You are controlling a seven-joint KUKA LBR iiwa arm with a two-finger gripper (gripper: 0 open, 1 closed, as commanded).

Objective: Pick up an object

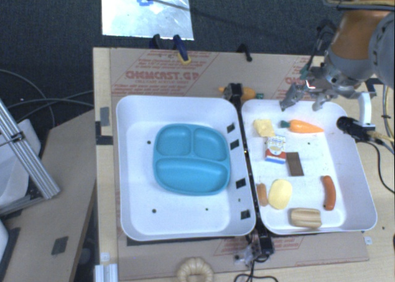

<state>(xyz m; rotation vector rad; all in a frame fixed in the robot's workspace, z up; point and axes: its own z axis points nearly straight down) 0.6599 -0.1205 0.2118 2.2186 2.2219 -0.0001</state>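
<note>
The 2-finger gripper point(303, 103) hung at the upper right of the frame, above the far rim of the right-hand shallow white bin point(358, 170). Its 2 dark fingers were spread apart with nothing between them, 1 tip near the bin's upper left corner and the other further right. The grey arm with its orange band point(364, 31) reached in from the upper right corner.

Just below the gripper, apart from it, lay an orange plastic carrot point(305, 127) pointing right. To its left sat a pale yellow block like cheese point(263, 128). Lower, near the bin's middle, stood a small red, white and blue carton point(276, 149) touching a dark brown rectangular bar point(294, 164). Toward the lower edge were a yellow lemon-shaped piece point(279, 194), a small orange sausage-like piece point(262, 194) just beside it, a red sausage point(329, 192) to the right, and a tan bread roll point(305, 218) at the bottom.

The left-hand white bin point(136, 213) held a blue plastic plate with 3 compartments point(191, 158).
</note>
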